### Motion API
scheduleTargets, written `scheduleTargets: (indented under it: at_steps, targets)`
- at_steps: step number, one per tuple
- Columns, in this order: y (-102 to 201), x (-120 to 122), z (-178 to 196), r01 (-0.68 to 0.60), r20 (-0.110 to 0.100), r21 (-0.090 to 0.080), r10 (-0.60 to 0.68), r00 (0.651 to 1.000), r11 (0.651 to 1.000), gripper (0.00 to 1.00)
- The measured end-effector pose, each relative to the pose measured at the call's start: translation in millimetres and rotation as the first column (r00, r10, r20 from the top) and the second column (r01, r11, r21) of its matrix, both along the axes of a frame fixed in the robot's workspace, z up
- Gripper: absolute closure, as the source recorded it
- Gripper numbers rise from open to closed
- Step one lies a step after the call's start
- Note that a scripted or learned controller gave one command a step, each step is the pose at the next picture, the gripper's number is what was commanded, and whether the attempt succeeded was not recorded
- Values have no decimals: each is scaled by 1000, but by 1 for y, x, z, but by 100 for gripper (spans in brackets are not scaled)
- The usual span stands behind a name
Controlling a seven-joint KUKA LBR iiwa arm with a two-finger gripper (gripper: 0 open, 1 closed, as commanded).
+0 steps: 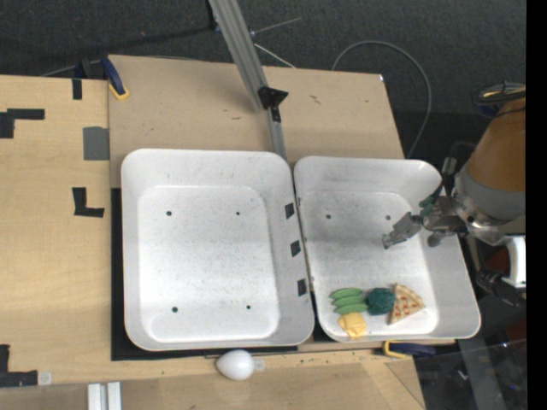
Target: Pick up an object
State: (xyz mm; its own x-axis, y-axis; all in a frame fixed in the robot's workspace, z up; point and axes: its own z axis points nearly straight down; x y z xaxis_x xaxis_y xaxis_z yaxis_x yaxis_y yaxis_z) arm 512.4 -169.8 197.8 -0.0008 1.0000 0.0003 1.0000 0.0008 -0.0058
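Four small items sit at the near edge of the right bin (444, 272): a green pod (346, 297), a dark green lump (379, 299), a yellow piece (352, 324) and a pizza slice (405, 303). The gripper (402, 231) hangs over that bin's middle, apart from them, with nothing between its fingers; how wide they stand, I cannot tell. A white egg (235, 365) lies on the bench (197, 101) in front of the left bin (137, 229).

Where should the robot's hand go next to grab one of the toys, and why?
Probably toward the near edge of the right white bin and down. The hand hangs over bare bin floor, while the green pea pod toy, dark green broccoli toy, yellow toy and pizza slice toy cluster there.
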Motion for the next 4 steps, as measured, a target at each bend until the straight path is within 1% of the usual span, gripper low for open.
scheduleTargets:
  at_steps: [1,2,3,4]
  targets:
    - [5,1,-44,-1,-1,1,1,1000,1000,0]
    - [15,4,-102,-1,-2,1,1,1000,1000,0]
    - [15,5,-89,-2,2,2,2,1000,1000,100]
    - [17,9,-46,-1,8,0,1,1000,1000,100]
